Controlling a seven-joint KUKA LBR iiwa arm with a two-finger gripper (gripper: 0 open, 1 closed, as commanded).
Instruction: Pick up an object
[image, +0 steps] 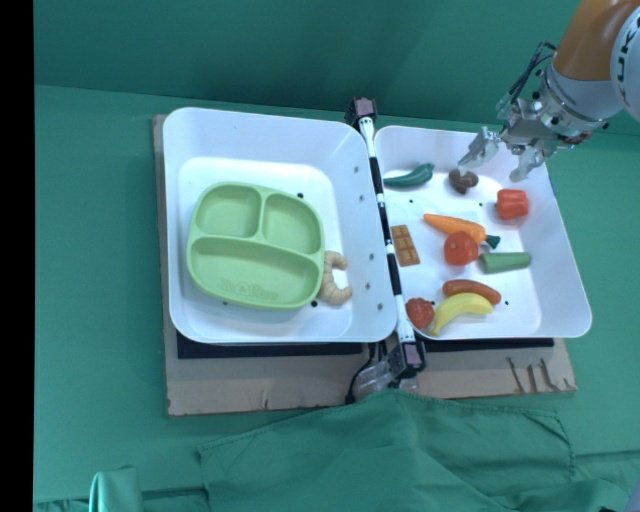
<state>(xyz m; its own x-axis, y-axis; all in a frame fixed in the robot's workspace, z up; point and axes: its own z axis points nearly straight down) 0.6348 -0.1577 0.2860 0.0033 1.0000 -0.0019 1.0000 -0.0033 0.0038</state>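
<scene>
Brown object (462, 181) lies near the far edge of the right bin (560, 290), just beside a green pepper (408, 177). Hand (505, 155) hovers above it, fingers spread wide, gripping nothing. Left bin (260, 130) carries a green divided plate (256, 243).

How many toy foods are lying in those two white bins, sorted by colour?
Green: 2, pepper and vegetable
Orange or red: 6, carrot, tomato, bell pepper, sausage, strawberry, waffle
Yellow: 1, banana
Brown: 1, mushroom
Tan: 1, croissant
Total: 11
</scene>
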